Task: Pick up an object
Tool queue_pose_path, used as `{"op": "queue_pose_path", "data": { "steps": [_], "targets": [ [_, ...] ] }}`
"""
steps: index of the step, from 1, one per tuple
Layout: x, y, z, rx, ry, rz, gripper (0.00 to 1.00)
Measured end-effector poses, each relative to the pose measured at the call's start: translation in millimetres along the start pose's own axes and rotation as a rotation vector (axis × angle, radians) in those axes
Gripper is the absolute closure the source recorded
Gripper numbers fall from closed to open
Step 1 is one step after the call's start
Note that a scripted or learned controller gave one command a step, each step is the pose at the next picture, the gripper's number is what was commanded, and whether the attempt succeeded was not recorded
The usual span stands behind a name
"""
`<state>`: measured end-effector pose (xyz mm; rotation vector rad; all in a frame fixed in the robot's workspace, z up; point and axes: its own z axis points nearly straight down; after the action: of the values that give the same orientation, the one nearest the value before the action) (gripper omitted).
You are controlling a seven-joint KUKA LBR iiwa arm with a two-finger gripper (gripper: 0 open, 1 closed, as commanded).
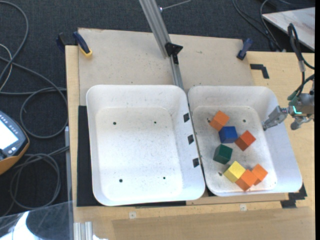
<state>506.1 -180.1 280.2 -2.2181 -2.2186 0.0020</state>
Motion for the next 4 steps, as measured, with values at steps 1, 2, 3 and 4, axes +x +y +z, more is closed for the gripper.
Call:
{"op": "queue_pose_path", "data": {
  "steps": [1, 2, 3, 4],
  "targets": [
    [0, 1, -2, -0.004, -0.001, 0.0, 0.0],
    [6, 2, 42, 0.001, 0.0, 0.0, 0.0],
    [6, 3, 85, 0.002, 0.0, 0.0, 0.0],
    [5, -3, 129, 0.002, 0.001, 0.001, 0.0]
  ]
}}
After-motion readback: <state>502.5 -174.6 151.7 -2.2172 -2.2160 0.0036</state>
